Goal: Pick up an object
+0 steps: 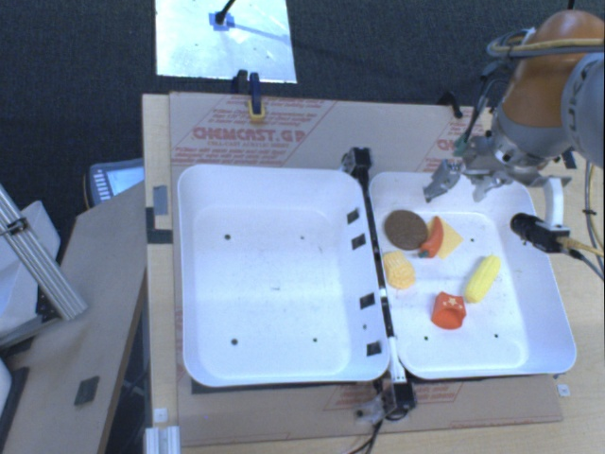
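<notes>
two shallow white bins are seen side by side on the bench: the left bin (274,272) and the right bin (529,339). all positions below are given relative to the right bin.

five items are counted inside the right bin, all in its upper and middle part:
- one brown disc (406,228), lying flat near the bin's upper left corner.
- one orange-red piece (432,238), touching the disc's right edge.
- one yellow wedge (449,239), partly covered by the orange-red piece, just right of it.
- one yellow-orange round piece (400,271), close to the bin's left wall, below the disc.
- one yellow corn cob (483,278), near the bin's middle, tilted.
- one red piece (448,311), below the corn cob and slightly left of it.

that makes six items in total when the wedge is counted apart.

the gripper (463,183) is seen above the bin's upper edge, to the right of the disc. its two fingers (438,183) are spread apart, and nothing is seen between them. no item is touched by it.

one blue and yellow clamp (252,96) is seen on the board far left of the bin's top.
</notes>
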Tool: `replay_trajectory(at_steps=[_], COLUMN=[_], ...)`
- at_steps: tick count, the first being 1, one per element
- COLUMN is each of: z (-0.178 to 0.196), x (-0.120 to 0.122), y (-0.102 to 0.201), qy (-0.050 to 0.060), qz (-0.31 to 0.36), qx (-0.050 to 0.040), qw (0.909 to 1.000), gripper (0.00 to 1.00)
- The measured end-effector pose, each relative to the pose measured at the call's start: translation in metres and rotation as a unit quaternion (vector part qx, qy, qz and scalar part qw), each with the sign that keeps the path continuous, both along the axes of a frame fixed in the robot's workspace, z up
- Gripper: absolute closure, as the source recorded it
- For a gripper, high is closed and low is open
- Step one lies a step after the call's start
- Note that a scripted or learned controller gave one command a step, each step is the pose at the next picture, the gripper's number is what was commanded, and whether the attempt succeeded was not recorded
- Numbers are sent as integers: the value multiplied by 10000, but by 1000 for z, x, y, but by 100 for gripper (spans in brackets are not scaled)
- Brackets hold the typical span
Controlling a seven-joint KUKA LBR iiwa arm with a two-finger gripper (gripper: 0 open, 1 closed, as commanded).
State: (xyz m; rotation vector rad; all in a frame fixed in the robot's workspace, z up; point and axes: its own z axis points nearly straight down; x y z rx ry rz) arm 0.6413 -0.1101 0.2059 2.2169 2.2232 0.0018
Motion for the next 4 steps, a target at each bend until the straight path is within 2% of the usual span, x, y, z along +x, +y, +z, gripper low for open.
replay_trajectory(at_steps=[1,2,3,4], z=[96,108,110,190], x=[-40,-111,32,-63], y=[-52,-25,36,72], qy=[-37,7,-36,-42], qz=[-34,-10,50,27], qx=[-20,9,6,11], qw=[10000,10000,10000,10000], gripper=[0,0,0,0])
